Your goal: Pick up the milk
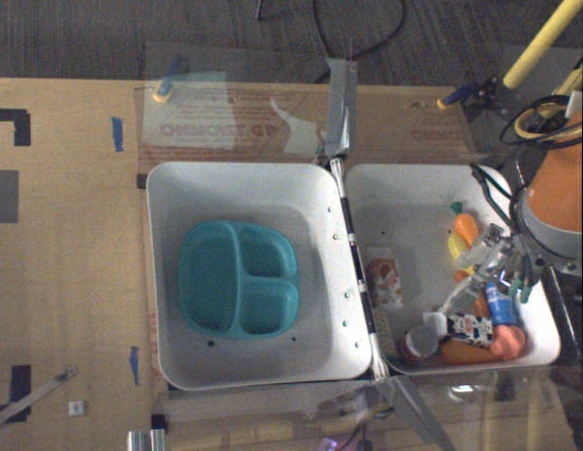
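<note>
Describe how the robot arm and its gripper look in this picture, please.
The arm enters from the right: a broad orange band above a grey and white wrist ring. Black cables loop beside it. The gripper is a slim assembly of pale, partly translucent parts with small teal-green details near its base, over the right bin.

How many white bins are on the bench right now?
2. The left bin holds a teal divided plate; the right bin, touching it along the middle, holds the cluttered items, with the gripper over its right side.
</note>
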